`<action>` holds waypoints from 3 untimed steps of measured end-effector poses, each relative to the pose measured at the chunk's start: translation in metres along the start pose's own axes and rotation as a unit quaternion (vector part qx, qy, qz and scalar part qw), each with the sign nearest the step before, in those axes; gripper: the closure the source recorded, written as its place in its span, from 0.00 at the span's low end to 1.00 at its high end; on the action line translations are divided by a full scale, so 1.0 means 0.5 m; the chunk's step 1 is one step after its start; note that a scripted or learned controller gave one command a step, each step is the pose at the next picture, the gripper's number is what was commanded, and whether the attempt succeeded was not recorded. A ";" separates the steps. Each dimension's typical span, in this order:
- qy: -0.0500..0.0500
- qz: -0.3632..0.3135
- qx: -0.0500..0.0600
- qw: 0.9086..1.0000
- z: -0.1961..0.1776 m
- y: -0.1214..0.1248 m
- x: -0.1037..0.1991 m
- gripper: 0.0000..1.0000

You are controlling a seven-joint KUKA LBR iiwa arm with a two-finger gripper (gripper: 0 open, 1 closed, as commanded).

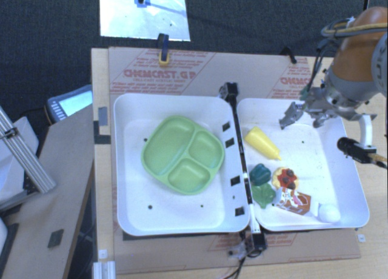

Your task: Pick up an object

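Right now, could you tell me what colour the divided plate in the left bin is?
Light green plate, in the camera view.

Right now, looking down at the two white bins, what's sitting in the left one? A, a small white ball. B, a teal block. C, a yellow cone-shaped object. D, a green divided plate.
D: the green divided plate lies alone in the left bin, while the yellow object, the teal block and the white ball all sit in the right bin.
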State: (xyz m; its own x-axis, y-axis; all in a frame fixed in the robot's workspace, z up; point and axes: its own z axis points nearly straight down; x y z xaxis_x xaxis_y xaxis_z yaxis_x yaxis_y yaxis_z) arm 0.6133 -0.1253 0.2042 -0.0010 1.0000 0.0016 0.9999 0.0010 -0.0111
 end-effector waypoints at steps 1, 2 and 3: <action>-0.001 -0.001 -0.006 1.000 -0.015 0.005 0.000 0.00; -0.001 0.000 -0.005 1.000 0.110 0.007 0.002 0.00; -0.002 0.001 -0.010 1.000 0.189 0.016 -0.009 0.00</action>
State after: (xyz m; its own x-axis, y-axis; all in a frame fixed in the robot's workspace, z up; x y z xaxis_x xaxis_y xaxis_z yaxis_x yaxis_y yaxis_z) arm 0.6203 -0.1298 0.1098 0.0010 1.0000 -0.0032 1.0000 -0.0010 0.0082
